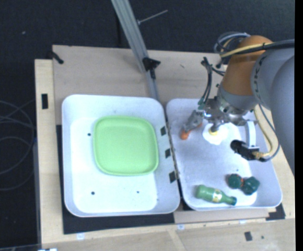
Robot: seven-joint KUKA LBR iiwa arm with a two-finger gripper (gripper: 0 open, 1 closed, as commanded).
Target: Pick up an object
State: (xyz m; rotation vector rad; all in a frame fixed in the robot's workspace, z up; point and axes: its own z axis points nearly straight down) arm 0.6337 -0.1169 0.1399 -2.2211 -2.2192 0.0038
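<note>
Camera view, from above at a slant. A bench [96, 61] bears two shallow white bins side by side. The left bin [78, 192] holds a light green square plate [125, 145], lying flat near its middle. The grey arm [274, 82], with its orange band [241, 72], enters from the right and sets the gripper [206, 120] low over the far part of the right bin [204, 163]. Whether the gripper is open or closed cannot be told, and nothing is seen held in it. A small orange object [184, 135] lies just beside the bin's left wall, close under the gripper. A pale round object [212, 135] lies just below the gripper. A green bottle [214, 194] lies on its side near the front wall. A dark green object [243, 183] lies just to its right, apart from it.
</note>
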